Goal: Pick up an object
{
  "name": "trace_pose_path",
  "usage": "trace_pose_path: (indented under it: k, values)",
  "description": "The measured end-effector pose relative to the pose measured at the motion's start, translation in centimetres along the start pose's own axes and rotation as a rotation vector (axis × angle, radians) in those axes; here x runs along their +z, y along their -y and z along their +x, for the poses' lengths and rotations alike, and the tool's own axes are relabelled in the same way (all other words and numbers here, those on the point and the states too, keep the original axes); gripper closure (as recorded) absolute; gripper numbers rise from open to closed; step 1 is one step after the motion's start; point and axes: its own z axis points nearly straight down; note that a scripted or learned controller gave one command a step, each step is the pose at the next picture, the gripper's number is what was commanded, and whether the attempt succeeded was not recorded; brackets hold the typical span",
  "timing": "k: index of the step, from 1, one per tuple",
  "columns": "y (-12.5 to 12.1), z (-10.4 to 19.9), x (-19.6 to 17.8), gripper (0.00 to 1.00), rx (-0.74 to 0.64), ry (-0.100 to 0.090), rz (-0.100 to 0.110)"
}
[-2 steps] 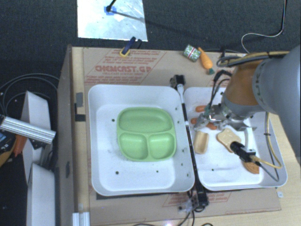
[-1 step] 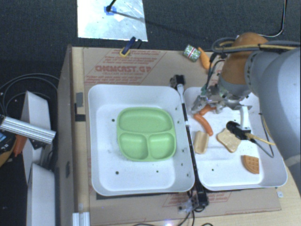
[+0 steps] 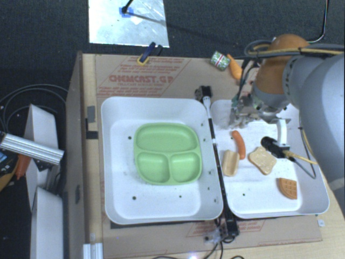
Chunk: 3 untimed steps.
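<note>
The right bin [image 3: 312, 198] holds an orange-red sausage [image 3: 239, 144], a pale bun piece [image 3: 230, 162], a slice of toast [image 3: 262, 160] and a small brown waffle [image 3: 288, 188]. My gripper [image 3: 237, 118] hangs over the back left part of this bin, just behind the sausage and a little above it. I see nothing between its tips. In the left bin [image 3: 121, 198] lies a green divided plate [image 3: 167, 153].
Behind the bins, on the cardboard, lie a small green can [image 3: 220, 60] and an orange carrot-like piece [image 3: 235, 69]. A blue and yellow clip [image 3: 148, 53] lies at the cardboard's back edge. The bulky arm covers the right bin's back right corner.
</note>
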Motion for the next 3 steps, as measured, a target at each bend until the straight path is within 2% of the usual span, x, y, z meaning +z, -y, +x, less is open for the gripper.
trace_pose_path:
  k: [1,2,3]
  values:
    - [0.0,0.0,0.0,0.00,-0.001,0.000,0.000]
    - [-0.4,-1.0,0.9,0.00,0.005,-0.003,0.009]
    - [0.9,-2.0,1.1,0.00,0.004,0.000,0.002]
